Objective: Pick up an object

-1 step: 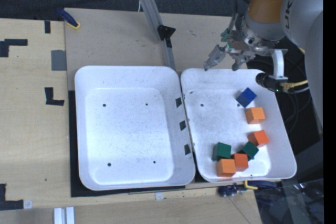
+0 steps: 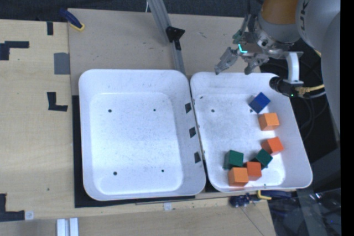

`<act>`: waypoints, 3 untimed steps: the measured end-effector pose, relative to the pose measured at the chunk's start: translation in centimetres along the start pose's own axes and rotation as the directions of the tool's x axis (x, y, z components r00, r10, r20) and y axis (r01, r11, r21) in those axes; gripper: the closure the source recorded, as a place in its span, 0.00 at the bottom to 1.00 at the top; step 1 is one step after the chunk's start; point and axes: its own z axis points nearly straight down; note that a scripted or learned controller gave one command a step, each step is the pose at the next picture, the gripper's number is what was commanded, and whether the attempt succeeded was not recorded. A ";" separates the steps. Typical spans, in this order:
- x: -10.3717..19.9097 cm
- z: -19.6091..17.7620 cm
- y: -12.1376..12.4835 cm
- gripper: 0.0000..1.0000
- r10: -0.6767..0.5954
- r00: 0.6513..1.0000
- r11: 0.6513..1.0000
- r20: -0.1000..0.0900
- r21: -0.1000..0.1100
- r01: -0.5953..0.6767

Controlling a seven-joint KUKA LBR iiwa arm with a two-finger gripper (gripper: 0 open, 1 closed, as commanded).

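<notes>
Blocks lie in the right bin (image 2: 221,174), all on its side away from the left bin (image 2: 94,119). A blue block (image 2: 259,102) sits highest, with an orange block (image 2: 269,121) just beside it at 5 o'clock. Lower down another orange block (image 2: 272,145) rests close to a dark green block (image 2: 264,158). Near the bottom rim a green block (image 2: 233,159) and two orange blocks, (image 2: 254,169) and (image 2: 239,176), form a tight group. The gripper (image 2: 238,64) hangs over the top rim of the right bin, its two fingers spread apart with nothing between them. From the gripper, the blue block lies at about 5 o'clock, near but not touching; the other blocks are further in the same direction.
</notes>
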 end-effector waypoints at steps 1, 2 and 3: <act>-0.2 4.4 0.0 0.00 0.001 1.000 1.000 0.001 0.004 -0.001; -0.1 9.0 -0.4 0.00 0.001 1.000 1.000 0.001 0.004 -0.001; 0.0 14.5 -0.5 0.00 0.001 1.000 1.000 0.001 0.006 -0.001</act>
